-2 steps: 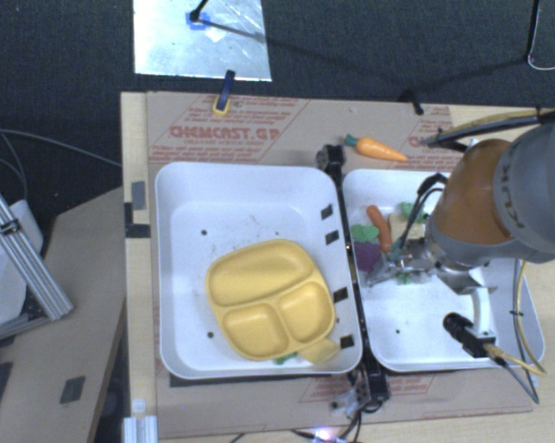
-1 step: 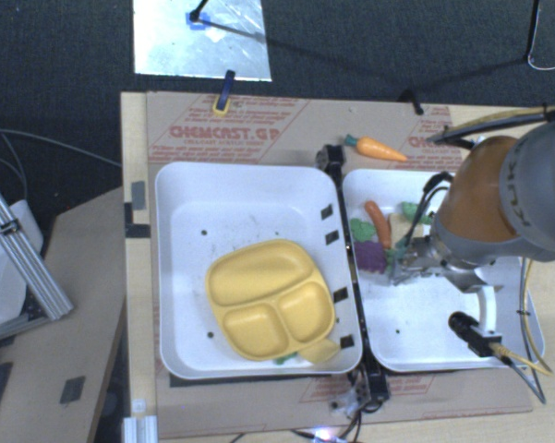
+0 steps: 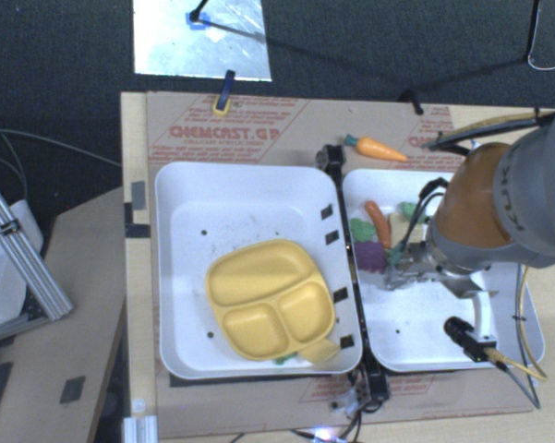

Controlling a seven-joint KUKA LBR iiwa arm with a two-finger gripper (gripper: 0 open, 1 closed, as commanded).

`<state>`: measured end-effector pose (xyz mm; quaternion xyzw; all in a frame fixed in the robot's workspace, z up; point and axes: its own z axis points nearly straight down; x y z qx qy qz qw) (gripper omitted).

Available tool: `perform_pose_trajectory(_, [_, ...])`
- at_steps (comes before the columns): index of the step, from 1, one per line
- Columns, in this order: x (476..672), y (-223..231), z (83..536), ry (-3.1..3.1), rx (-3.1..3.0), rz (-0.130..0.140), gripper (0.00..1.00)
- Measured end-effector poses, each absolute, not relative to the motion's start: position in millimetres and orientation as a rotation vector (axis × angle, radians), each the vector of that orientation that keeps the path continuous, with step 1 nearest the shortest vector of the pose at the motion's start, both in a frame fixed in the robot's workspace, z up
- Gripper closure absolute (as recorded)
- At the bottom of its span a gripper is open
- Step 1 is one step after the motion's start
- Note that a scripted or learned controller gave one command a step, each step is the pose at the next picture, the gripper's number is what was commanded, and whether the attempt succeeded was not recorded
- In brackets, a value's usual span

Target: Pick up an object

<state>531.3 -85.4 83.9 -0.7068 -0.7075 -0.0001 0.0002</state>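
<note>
The grey arm with its orange band reaches in from the right over the right bin (image 3: 416, 344). My gripper (image 3: 399, 273) is low in that bin, right next to a purple toy (image 3: 370, 257). A red-orange pepper-like toy (image 3: 379, 222) and a green toy (image 3: 361, 230) lie just beyond, near the bin's left wall. The arm's body hides the far right part of the bin.
The left bin (image 3: 180, 247) holds a yellow divided plate (image 3: 270, 296), with a small green piece (image 3: 283, 360) peeking out at its front edge. An orange carrot toy (image 3: 376, 149) lies on the cardboard behind the bins. A black clamp (image 3: 331, 158) sits between the bins' far corners.
</note>
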Motion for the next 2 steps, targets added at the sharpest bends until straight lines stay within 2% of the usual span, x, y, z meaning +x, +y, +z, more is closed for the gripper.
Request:
perform_pose_trajectory(1, [519.2,-110.1,109.4,-2.222,-2.224,-0.001,1.00])
perform_pose_trajectory(2, [507.3,-129.4,83.4,-2.220,-2.222,0.001,1.00])
